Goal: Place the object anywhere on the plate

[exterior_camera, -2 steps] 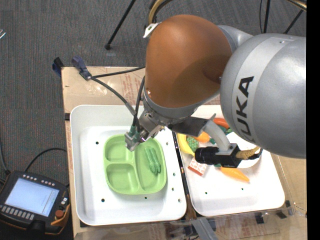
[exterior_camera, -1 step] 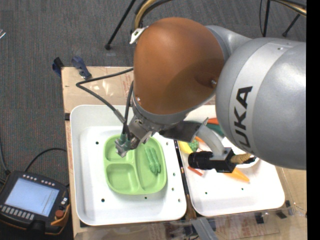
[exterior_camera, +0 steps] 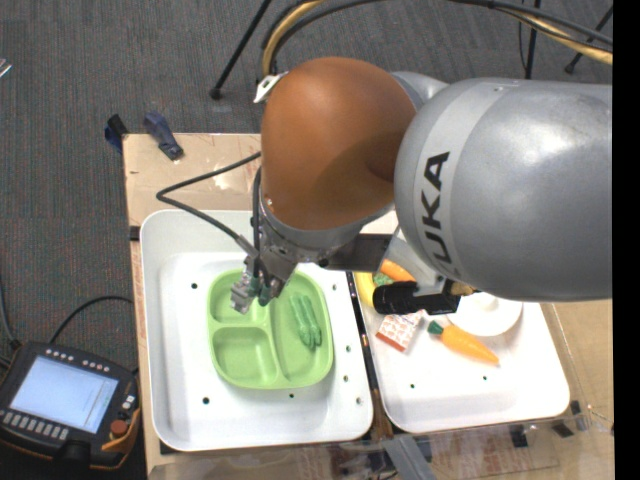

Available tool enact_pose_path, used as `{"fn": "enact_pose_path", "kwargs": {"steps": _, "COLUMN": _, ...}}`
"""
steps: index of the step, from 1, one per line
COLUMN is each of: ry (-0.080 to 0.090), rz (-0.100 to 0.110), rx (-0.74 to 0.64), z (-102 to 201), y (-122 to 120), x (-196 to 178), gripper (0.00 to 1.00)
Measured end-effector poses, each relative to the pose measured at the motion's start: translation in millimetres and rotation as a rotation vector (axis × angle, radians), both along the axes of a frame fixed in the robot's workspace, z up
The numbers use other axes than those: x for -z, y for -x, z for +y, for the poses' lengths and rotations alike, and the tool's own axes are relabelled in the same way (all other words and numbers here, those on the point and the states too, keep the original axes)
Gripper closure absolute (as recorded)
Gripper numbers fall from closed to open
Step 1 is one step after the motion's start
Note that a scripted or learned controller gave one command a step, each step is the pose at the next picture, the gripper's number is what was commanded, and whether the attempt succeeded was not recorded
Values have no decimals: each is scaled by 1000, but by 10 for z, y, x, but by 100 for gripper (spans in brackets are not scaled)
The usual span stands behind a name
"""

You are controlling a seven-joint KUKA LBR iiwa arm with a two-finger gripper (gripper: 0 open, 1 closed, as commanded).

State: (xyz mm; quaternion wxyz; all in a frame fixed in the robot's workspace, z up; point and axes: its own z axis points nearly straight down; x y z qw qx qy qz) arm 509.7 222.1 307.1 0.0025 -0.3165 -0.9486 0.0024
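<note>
The pincer [exterior_camera: 252, 293] hovers over the green plate [exterior_camera: 250, 353] beside a green object [exterior_camera: 307, 320]; its finger state seems unreadable.

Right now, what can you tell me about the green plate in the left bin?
The plate is light green, looks like plastic, and has rounded corners and three compartments: two on its left side and a long one on its right. It lies flat on the floor of the left bin. A darker green vegetable-like object lies in the long compartment. The tool is over the plate's upper left compartment.
</note>
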Motion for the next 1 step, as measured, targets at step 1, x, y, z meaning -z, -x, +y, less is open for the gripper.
{"fn": "enact_pose_path", "kwargs": {"steps": 1, "ry": -5, "rz": -6, "rx": -362, "z": 188, "y": 199, "x": -358, "gripper": 100}}
